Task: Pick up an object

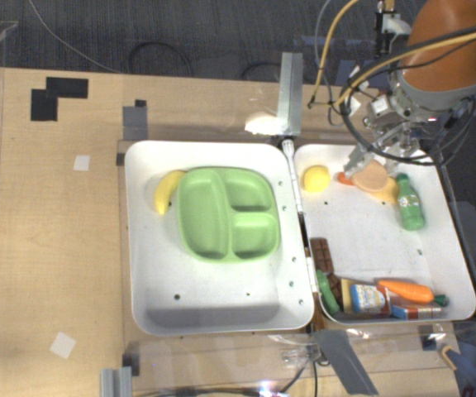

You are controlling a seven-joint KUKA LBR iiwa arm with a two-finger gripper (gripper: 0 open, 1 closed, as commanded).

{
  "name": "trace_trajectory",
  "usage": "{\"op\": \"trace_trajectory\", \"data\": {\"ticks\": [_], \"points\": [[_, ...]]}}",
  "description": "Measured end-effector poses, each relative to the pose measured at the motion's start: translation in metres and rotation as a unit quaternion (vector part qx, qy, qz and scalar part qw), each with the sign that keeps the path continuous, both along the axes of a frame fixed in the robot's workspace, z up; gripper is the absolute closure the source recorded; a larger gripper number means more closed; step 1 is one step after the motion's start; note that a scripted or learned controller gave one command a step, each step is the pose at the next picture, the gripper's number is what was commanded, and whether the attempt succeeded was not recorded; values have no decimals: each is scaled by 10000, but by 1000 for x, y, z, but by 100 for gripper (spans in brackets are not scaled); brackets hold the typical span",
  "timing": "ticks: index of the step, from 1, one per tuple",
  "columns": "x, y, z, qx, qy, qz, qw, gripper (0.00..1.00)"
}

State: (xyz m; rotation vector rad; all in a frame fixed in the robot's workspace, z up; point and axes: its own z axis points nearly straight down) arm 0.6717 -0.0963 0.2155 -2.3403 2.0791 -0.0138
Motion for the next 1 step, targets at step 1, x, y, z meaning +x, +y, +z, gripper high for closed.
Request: {"op": "trace_trajectory", "data": {"ticks": [1], "points": [[-1, 19, -5, 8, 29, 64, 10000, 100]]}}
